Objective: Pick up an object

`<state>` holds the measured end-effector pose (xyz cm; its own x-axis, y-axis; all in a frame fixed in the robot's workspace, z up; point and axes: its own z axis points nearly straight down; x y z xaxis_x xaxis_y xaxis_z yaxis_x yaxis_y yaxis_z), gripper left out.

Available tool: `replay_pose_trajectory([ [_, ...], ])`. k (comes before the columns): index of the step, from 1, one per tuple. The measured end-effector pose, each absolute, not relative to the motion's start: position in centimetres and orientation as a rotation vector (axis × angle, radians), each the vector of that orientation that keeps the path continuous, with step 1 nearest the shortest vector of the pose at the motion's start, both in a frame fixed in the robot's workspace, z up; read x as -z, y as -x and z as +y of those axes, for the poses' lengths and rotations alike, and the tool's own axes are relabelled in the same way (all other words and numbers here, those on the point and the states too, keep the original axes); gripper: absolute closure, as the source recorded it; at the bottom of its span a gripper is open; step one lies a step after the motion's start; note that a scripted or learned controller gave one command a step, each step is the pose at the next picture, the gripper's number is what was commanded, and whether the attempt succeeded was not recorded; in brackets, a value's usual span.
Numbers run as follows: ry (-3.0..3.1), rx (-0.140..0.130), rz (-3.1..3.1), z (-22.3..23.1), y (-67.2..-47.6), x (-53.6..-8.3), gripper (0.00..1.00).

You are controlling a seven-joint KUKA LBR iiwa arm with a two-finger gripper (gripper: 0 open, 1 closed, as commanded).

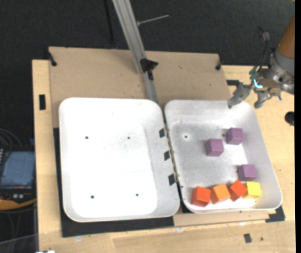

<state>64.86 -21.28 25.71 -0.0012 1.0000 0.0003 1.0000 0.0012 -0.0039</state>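
Note:
The right bin (192,115) holds three purple cubes: one (214,146) near the middle, one (235,135) just right of it, and one (247,171) lower down. Along its near wall sit a red-orange cube (201,195), an orange cube (220,193), a red cube (238,189) and a yellow cube (253,188). My gripper (249,96) hangs over the bin's far right corner, above the rim, with its two fingers spread apart and nothing between them. It is well away from every cube.
The left bin (113,157) lies beside the right one. A slanted metal pole (132,36) rises from between the bins at the back. A device with a blue screen (16,173) sits off the bench at the left.

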Motion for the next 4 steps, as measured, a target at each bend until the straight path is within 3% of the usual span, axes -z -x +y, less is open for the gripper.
replay_pose_trajectory([
  [1,2.217,-0.004,-2.228,-21.3,-64.9,-26.0,0.0],
  [3,2.222,-0.004,-2.222,-21.2,-64.3,-13.7,0.0],
  [4,2.225,-0.001,-2.224,-21.3,-64.4,-9.7,0.0],
])
